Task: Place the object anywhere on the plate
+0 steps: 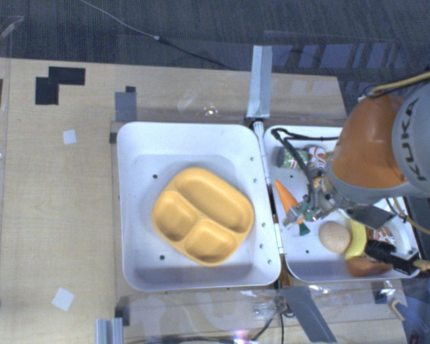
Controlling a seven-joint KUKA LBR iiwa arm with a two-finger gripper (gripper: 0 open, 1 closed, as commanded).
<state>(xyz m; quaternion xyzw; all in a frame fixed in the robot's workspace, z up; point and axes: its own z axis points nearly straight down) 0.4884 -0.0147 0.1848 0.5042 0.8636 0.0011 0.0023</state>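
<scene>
We see a yellow plastic plate (203, 214) with three hollows lying in the left white bin (136, 192). In the right white bin (301, 264) lie an orange toy carrot (286, 195), a pale round ball-like thing (335, 236) and a yellow toy banana (356, 241) (the last two sit close together). The grey and orange arm (376, 153) hangs over this bin, and its gripper (306, 212) is low beside the carrot. We cannot tell how its grip stands. We think the picking step is at hand. Next it needs a firm hold on one toy, then a lift left over to the plate.
</scene>
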